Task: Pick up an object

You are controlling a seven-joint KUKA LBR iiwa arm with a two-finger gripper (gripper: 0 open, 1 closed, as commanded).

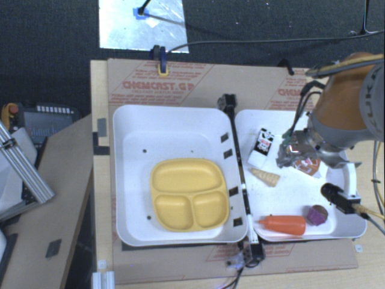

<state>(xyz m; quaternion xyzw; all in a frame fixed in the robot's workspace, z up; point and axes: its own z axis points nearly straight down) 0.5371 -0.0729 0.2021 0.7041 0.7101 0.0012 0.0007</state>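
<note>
Your gripper hangs over the right bin — cone just left below, carton left; grip state unclear.

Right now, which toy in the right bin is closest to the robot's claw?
The orange-and-white packet, right beside the gripper. The carrot, purple toy, cone and carton lie farther off.

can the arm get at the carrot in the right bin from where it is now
Probably yes. The carrot lies bare near the right bin's front wall, nothing on top of it. The gripper sits over the same bin, further back. The close wall and the purple object beside it could crowd a grasp.
</note>
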